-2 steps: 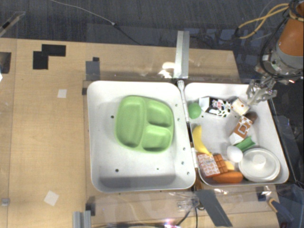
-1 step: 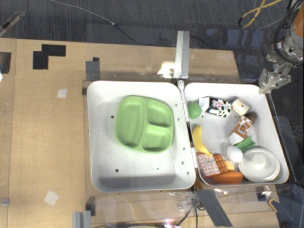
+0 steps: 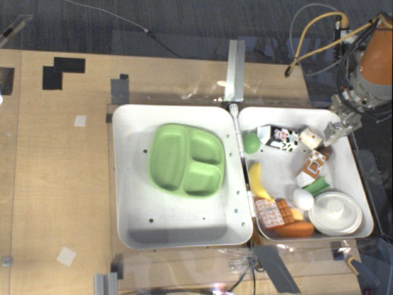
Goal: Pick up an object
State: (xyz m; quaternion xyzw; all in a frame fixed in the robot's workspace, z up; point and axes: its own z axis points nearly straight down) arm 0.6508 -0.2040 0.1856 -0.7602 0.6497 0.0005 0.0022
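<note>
Two white bins [image 3: 132, 226], one green tray [image 3: 186, 158], one banana [image 3: 258, 182], one white bowl [image 3: 335, 212].

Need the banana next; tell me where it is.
The banana lies in the right bin, against its left wall, below the green ball and above the red-checked packet.
</note>
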